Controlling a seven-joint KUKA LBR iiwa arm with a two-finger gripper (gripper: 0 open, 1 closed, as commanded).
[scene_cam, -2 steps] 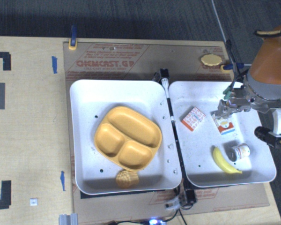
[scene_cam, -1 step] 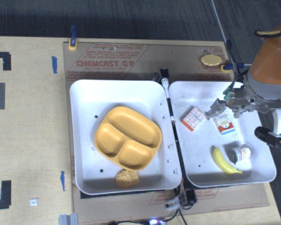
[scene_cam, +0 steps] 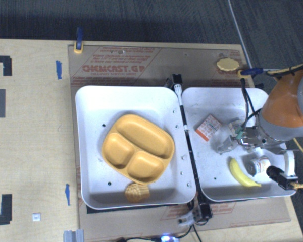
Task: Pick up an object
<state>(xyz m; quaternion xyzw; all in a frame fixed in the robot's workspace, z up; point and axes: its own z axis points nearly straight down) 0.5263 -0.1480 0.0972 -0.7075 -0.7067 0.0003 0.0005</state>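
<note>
The left bin [scene_cam: 91,135] holds a yellow three-compartment tray [scene_cam: 136,147] near its centre with a small tan ball [scene_cam: 137,191] just beside the tray at the front wall, leaving open floor along the left and rear walls. The right bin [scene_cam: 207,97] carries a red-and-white packet [scene_cam: 208,127], a clear crumpled item [scene_cam: 223,142] that is hard to identify, a banana [scene_cam: 242,173] and a small white container [scene_cam: 260,165], partly hidden by the arm [scene_cam: 285,110], which is cut off at the right edge. The pincer [scene_cam: 241,135] sits low beside the clear item; its opening cannot be determined.
</note>
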